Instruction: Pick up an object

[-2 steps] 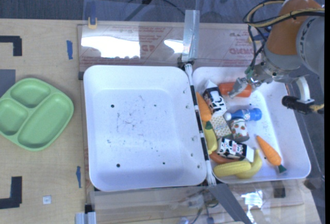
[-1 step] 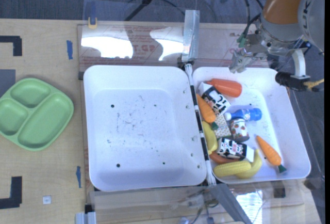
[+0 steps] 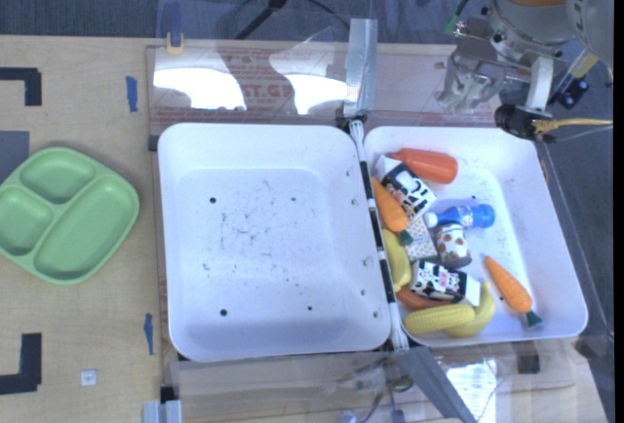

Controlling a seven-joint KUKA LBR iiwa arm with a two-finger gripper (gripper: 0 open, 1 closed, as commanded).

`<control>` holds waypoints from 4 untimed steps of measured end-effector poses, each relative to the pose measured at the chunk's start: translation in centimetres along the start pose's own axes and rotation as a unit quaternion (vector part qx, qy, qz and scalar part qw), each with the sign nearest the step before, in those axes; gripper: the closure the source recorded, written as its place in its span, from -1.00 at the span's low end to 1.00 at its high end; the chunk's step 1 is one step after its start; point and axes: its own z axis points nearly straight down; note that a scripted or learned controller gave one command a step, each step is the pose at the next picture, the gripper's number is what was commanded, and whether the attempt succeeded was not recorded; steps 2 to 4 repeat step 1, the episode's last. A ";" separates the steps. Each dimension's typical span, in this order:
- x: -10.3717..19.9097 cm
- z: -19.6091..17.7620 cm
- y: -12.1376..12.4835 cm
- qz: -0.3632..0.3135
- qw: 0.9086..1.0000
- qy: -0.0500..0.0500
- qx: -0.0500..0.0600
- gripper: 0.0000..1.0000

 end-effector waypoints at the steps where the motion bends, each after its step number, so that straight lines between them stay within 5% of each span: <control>1: 0.0 -3.6 0.0 0.219 0.976 0.000 0.000 1.00; 4: 0.0 -3.6 0.0 0.219 0.976 0.000 0.000 1.00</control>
